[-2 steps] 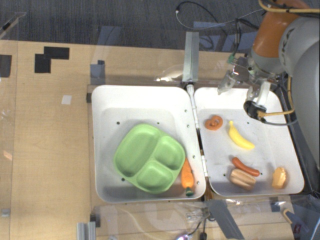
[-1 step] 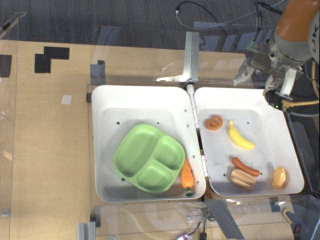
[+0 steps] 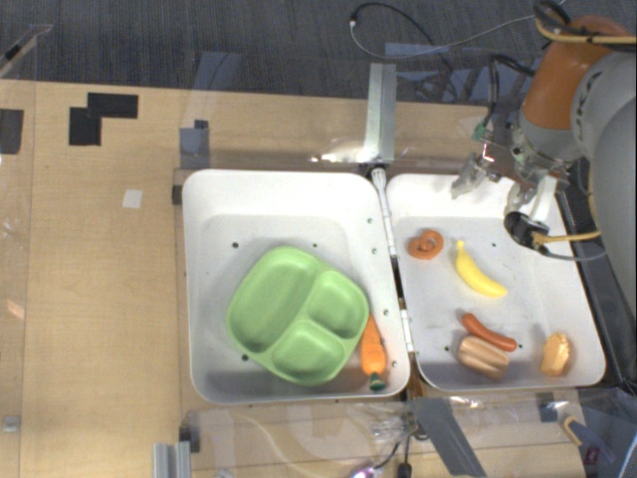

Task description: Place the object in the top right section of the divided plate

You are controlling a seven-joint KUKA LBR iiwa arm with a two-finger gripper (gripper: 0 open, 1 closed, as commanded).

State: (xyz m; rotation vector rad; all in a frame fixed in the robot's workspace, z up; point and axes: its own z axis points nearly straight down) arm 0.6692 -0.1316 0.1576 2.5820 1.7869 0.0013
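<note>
Divided plate (image 3: 297, 313), green, lies in the left bin (image 3: 199, 267); no object is chosen yet. We see the gripper (image 3: 495, 179) over the right bin (image 3: 587, 297), empty, fingers spread. We advise descending squarely over the banana (image 3: 479, 271).

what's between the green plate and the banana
In the camera view, the carrot lies by the green plate's right edge, then the raised rims where the two bins meet. The donut sits just left of the banana.
</note>
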